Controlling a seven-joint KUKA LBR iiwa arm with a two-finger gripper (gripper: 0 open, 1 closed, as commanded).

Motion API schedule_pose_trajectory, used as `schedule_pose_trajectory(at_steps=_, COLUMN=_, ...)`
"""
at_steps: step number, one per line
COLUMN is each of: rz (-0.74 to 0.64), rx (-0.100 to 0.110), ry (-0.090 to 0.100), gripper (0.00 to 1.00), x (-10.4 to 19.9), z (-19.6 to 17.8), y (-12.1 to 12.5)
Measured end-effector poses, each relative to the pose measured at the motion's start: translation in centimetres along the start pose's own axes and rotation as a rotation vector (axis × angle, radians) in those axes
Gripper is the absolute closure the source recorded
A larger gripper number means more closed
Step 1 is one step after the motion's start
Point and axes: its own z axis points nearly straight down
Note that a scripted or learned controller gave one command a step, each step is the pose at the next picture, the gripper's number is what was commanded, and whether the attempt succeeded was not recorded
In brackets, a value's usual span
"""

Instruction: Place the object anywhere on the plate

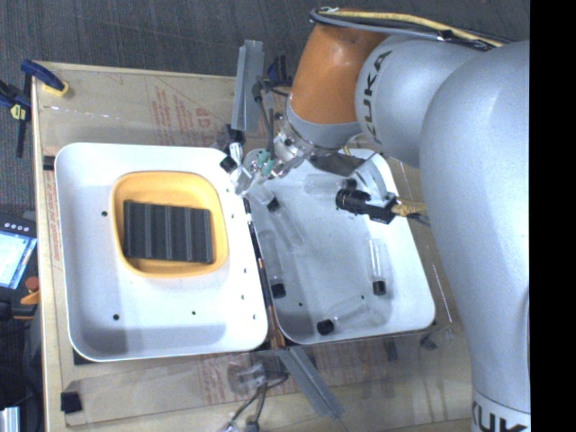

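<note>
Plate (171,192) well inside left bin (81,322).

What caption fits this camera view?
KUKA arm's gripper hovers over the bins' shared edge beside the yellow plate in the left bin.

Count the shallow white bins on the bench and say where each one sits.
2. The left bin holds a yellow plate with a dark ridged centre. The right bin sits beside it, partly covered by the arm.
</note>
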Motion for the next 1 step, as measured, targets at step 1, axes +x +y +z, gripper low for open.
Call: schedule_pose_trajectory(at_steps=1, rz=0.001, rx=0.000, ry=-0.001, gripper=0.00, x=-0.05, z=-0.02, y=-0.02)
